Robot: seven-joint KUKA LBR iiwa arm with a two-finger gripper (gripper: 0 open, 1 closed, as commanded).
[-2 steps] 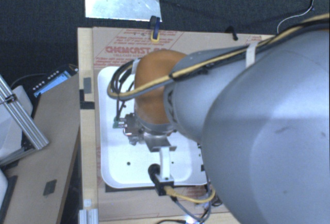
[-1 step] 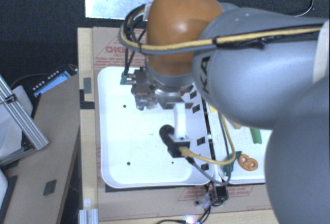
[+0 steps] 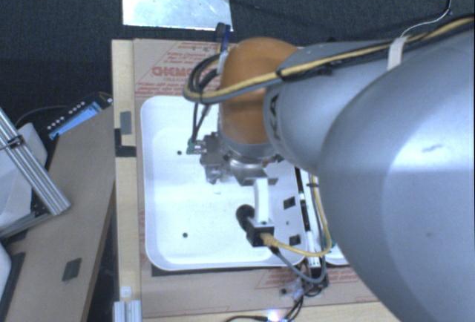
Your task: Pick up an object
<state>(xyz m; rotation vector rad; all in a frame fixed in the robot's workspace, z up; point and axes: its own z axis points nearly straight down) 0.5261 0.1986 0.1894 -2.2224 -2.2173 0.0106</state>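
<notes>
Dark flooring surrounds the bench, and printed cardboard (image 3: 171, 64) lies under the white bin (image 3: 167, 194) I am working over. From my seat the arm's grey bulk covers most of the right side, and a sliver of the second bin (image 3: 338, 255) peeks out below it.

The gripper (image 3: 217, 165) hangs low over the middle of the near bin, under the orange band. Its business end is hidden by the wrist, so I cannot tell whether it is open or closed, and I see nothing that I could call held.

For something to pick, I have little. One small dark speck (image 3: 180, 153) sits on the bin floor close beside the gripper, toward the view's left and at about its level. Another dark speck (image 3: 185, 234) lies well apart, down toward the bin's front rim. Both are too small for me to name or read a long axis. I judge the closer one the likelier target, needing only a short sideways shift.
</notes>
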